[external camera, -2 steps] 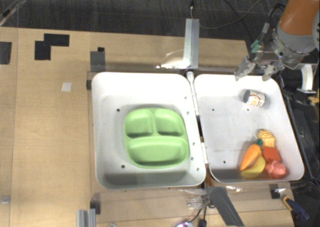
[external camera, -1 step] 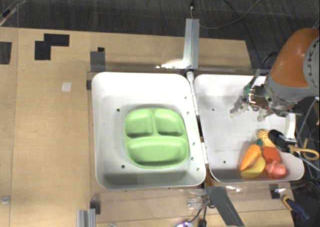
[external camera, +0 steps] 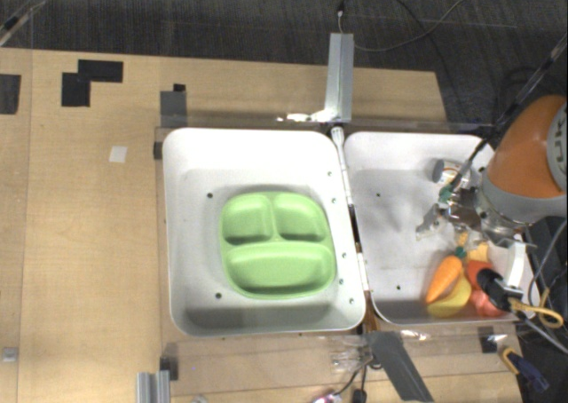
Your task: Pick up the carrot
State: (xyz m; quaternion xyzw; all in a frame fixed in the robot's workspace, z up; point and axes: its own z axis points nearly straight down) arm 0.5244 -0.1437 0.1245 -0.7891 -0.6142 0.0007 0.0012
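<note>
Nearest: R bin (external camera: 390,299), near corner on view's right, holds a small heap of toy food. Carrot (external camera: 446,275) is in that heap: orange, green stub at its far end, lying at a slant w/ the tip toward the near wall, touching a yellow piece (external camera: 454,302) beneath it. A red piece (external camera: 482,303) sits just beside the yellow one, toward view's right.

Just beyond the carrot, the jaws hang over the R bin, near the stub end. Can't tell if they're released or clenched; metal parts there are too small and cluttered to read. Arm (external camera: 531,157) comes in from view's right, orange band above a grey wrist.

L bin (external camera: 191,215), same depth: a green 3-compartment plate (external camera: 277,266) lies flat approx. in its middle, well apart from the carrot.

Farther: a metal post (external camera: 341,73) stands at the far end of the gap btwn bins. Wooden desk (external camera: 80,259) has black patches (external camera: 93,77) at far left. A black cable (external camera: 399,3) runs beyond the desk.
</note>
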